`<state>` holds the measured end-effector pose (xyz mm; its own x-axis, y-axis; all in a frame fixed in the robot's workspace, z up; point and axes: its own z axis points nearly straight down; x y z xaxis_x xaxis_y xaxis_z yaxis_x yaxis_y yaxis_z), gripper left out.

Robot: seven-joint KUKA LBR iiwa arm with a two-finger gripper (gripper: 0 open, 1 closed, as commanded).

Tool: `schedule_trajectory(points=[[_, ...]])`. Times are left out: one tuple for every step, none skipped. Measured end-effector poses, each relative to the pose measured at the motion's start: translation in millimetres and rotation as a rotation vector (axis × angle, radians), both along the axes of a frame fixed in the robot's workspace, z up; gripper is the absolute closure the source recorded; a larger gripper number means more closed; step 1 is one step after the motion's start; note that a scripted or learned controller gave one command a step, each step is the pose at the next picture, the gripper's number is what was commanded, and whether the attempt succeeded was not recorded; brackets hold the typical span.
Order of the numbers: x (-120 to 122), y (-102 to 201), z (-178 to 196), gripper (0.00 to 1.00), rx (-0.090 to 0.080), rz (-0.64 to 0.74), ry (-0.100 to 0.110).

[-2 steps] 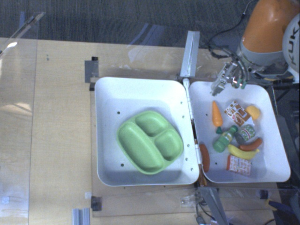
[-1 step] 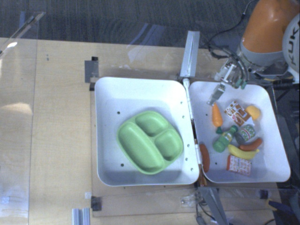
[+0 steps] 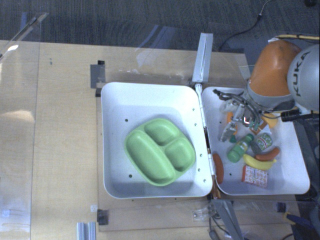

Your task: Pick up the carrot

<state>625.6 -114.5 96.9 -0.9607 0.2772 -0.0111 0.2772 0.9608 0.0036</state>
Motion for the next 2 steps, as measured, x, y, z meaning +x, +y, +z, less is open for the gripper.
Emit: schedule_trajectory(points=[[3, 1, 13, 1.00, 0.001, 0.000, -0.011], [17, 55, 125, 1.00, 0.002, -0.172, -0.003]])
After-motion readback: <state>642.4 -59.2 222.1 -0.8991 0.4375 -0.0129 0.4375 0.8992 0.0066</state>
